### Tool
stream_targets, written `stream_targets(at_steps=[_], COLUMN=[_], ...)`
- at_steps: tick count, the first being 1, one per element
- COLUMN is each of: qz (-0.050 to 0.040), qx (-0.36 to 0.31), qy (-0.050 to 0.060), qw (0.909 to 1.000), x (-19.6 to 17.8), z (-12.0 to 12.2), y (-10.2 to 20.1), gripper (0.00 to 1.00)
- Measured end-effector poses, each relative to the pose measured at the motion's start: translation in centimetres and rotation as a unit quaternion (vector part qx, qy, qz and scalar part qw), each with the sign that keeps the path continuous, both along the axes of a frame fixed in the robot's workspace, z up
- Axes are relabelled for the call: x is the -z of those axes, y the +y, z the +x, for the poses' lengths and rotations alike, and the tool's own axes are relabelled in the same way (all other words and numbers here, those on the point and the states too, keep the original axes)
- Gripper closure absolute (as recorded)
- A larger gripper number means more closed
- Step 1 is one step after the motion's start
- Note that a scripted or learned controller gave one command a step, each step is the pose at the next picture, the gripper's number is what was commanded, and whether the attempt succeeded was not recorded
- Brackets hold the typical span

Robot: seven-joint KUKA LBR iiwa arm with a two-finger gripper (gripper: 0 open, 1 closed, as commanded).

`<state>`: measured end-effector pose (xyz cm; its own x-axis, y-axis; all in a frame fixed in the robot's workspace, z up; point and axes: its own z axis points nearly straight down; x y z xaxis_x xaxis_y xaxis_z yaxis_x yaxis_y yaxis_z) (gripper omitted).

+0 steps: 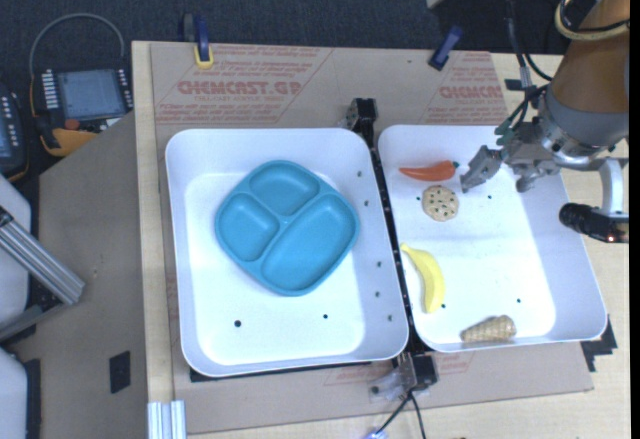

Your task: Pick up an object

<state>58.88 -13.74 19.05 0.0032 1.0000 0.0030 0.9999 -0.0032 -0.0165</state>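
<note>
just left of the pincer (500, 169), whose fingers stand apart and empty, the red pepper (428, 170) lies lengthwise, pointing toward it.

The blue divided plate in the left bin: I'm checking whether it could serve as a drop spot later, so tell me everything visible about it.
The blue, rounded-square plastic-looking divided plate lies flat on the floor of the left shallow white bin, roughly centred and turned at an angle to the bin's walls. Raised ridges split it into three compartments: two smaller ones toward the upper left and one larger toward the lower right. All three hold nothing. It touches only the bin floor.
</note>
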Motion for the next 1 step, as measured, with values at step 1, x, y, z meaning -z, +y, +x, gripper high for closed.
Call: stream_targets(at_steps=[1], qz=[-0.0011], qx=[-0.002], qy=[-0.007], qw=[1.0], x=[-0.83], z=[0.33], y=[0.03], gripper=[0.0])
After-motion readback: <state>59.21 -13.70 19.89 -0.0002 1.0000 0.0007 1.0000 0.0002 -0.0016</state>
